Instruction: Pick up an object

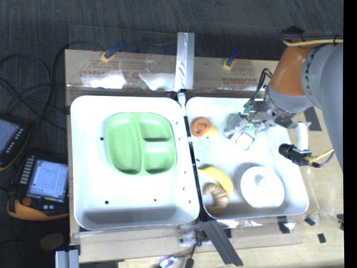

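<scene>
Dark carpet surrounds the bench with its two white bins. Left bin [89,200] holds a green divided plate [140,142]. Right bin [295,205] holds an orange fruit [201,127], a banana [218,177], a brown pastry [216,196] and a white bowl [261,186]. Near its back, the gripper [241,128] hangs low beside a small pale item [244,140]; I cannot tell its opening.

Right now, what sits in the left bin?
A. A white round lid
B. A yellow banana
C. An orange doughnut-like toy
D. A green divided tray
D. The green divided tray lies alone in the left bin, while the banana, the white round object and the orange toy all lie in the right bin.
</scene>
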Tool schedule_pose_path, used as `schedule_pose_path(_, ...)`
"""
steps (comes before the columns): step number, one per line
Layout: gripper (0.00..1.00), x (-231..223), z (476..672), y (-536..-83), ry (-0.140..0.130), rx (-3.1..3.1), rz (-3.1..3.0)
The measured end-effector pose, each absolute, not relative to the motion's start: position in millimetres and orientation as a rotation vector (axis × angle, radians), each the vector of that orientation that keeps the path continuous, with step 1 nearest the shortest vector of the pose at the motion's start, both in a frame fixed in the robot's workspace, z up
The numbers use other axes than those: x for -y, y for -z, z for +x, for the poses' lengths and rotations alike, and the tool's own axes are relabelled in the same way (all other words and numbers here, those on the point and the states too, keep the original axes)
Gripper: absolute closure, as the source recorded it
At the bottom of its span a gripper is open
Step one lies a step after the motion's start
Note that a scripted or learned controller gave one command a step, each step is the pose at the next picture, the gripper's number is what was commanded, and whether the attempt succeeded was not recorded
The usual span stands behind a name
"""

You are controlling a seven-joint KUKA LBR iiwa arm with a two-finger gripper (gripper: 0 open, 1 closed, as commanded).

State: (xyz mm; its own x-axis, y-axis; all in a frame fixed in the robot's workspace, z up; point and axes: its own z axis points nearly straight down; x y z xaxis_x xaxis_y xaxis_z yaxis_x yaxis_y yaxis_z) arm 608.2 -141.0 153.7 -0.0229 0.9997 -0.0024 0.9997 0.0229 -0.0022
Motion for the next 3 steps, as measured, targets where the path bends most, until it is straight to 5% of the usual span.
schedule_pose_path(1, 0.0, 167, 612.3, -89, -0.003, -2.188, 2.241)
schedule_pose_path(2, 1.0, 167, 613.0, -99, 0.0, -2.187, 2.237)
schedule_pose_path(3, 1.0, 58, 627.0, -194, 0.004, -2.131, 2.309)
